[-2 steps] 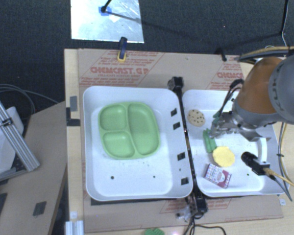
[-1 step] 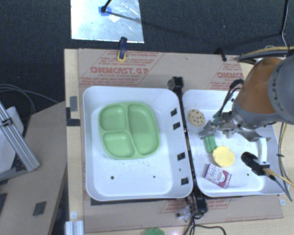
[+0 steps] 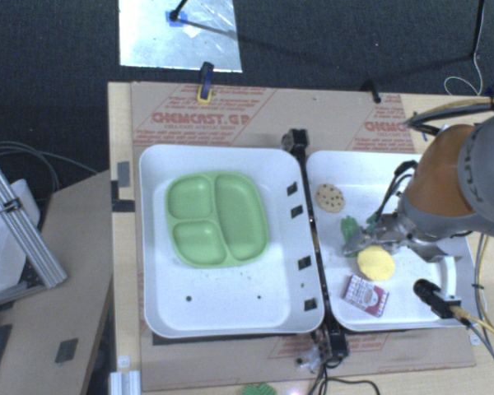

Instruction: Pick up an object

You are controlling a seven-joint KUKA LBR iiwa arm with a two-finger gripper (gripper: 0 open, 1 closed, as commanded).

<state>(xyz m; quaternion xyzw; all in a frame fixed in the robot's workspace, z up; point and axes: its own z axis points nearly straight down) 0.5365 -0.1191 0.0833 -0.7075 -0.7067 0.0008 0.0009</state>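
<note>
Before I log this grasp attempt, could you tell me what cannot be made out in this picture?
- Gripper: fingers blurred and small in the camera view; open or shut unclear.
- Green object: partly covered by the gripper; contact unclear.
- Red packet: print too small to read.
- Right bin: far side hidden under the arm.

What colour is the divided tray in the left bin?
Light green, seen clearly in the camera view: the divided tray lies flat in the left bin.
</note>
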